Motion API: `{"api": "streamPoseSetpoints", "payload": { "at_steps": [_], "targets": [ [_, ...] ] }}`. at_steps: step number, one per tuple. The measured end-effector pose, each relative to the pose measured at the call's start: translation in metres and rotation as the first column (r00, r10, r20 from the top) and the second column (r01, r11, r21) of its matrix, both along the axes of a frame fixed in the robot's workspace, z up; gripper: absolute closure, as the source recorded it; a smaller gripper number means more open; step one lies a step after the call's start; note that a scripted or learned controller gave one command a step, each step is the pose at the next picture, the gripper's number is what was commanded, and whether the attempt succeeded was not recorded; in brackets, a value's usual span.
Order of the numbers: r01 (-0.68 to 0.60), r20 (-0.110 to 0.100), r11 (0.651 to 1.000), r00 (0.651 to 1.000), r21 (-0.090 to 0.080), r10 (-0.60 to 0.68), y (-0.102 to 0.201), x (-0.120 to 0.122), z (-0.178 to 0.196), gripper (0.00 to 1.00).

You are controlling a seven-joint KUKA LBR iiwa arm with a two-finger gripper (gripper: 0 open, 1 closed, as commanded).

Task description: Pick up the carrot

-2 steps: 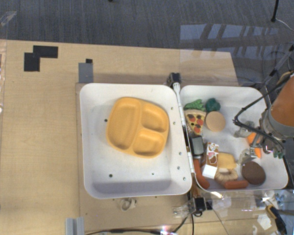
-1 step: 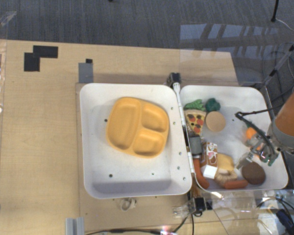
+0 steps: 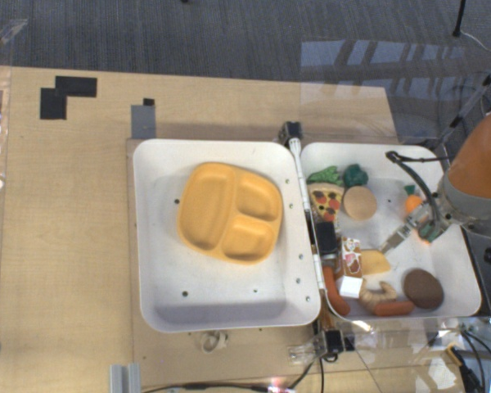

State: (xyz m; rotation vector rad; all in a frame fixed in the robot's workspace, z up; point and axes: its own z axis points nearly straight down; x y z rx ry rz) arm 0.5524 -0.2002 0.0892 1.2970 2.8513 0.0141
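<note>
Jaws hard to make out on the gripper [image 3: 421, 223], possibly closed on the carrot [image 3: 412, 204] near the right bin's [image 3: 458, 256] right edge. Beside it, the left bin [image 3: 159, 301] carries a yellow tray [image 3: 229, 211] on the wooden bench [image 3: 65, 244], grey carpet [image 3: 270, 23] beyond.

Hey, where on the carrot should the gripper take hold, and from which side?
Probably the orange body of the carrot, from above. It lies low in the right bin, near the far right wall, with the gripper close by. Its exact pose is too small to tell, so close across its narrow width.
</note>
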Motion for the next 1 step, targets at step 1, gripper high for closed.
{"api": "streamPoseSetpoints", "payload": {
  "at_steps": [1],
  "targets": [
    [0.338,-0.007,0.941,0.941,0.013,-0.338,0.0069,0.0373,0.0003,0.00]
  ]
}}
